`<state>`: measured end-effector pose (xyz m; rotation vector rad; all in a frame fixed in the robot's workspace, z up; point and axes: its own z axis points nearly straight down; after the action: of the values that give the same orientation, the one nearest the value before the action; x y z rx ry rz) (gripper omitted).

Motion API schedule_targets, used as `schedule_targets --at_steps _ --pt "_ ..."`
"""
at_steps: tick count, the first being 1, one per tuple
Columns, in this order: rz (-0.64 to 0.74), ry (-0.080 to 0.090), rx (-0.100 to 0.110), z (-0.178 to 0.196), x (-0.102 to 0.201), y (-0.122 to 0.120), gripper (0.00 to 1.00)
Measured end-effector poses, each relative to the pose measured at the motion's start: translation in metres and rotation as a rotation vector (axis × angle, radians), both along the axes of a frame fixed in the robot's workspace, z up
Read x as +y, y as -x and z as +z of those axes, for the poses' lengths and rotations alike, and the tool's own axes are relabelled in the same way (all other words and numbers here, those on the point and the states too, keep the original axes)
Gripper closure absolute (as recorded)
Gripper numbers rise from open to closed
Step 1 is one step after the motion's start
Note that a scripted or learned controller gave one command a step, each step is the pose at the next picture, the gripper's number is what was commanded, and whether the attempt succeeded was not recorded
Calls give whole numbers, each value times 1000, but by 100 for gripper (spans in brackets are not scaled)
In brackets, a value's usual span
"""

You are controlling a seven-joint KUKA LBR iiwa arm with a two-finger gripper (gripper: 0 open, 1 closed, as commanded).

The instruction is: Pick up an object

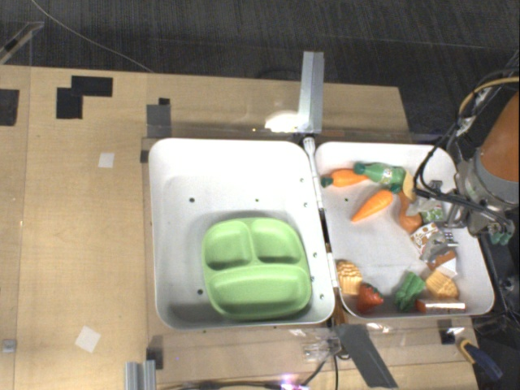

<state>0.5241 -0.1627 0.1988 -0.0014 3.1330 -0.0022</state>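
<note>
The tool point(439, 236) hangs low in the right bin point(485, 295); its state I cannot tell. Best settle squarely over 1 free toy, like the orange carrot point(373, 205), clear of neighbours

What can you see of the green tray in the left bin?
The green tray is a light green, plastic-looking divided plate with rounded corners: two small compartments on the far side, one long compartment nearer the camera. It lies flat, right side up, on the left bin floor, toward its near right corner, with nothing in it.
</note>
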Motion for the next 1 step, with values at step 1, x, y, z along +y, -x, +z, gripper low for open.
schedule_targets --at_steps 1 --pt "130 1 -1 -103 -5 -10 0"
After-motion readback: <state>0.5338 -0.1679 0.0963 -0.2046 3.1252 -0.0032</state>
